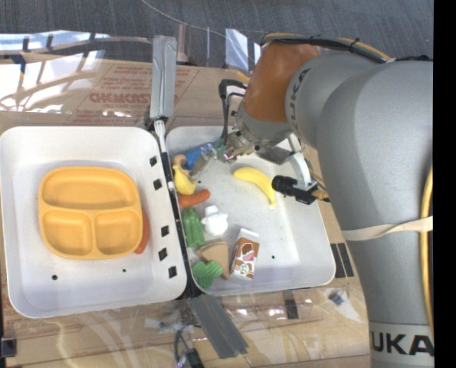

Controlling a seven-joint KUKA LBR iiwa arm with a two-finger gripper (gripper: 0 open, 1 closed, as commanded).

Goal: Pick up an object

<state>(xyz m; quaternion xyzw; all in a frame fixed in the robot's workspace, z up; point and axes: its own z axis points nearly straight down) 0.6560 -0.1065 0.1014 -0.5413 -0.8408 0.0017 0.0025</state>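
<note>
A: So, starting at the left, why is the left bin [13, 205] so tidy?

B: It carries just 1 thing, a yellow divided tray [90, 211] with 3 compartments, lying flat near the middle. I'd guess it's parked there as somewhere to put things, not something to lift.

A: And the right bin [312, 244]?

B: That's the supply. The toys crowd its left wall: a small yellow piece [183, 181], an orange carrot-like piece [194, 198], a green piece [192, 227], a white lump [214, 223], a little carton [245, 258] tilted on its side, and another green piece [206, 273] at the near corner. They look tumbled in, not arranged.

A: Which 1 is the target?

B: Any would do. The banana [255, 181] lies alone on open floor towards the back of the bin, so it seems the easiest. A blue piece [200, 156] sits at the back left corner, just beside the tool.

A: How is the arm [365, 144] posed?

B: It reaches in from the right and bends down over the bin's back edge, orange band uppermost, wrist pointing at that back left area.

A: And the pincer [226, 153]?

B: It's low near the blue piece, but I can't tell if it's open or closed, or gripping anything.
</note>
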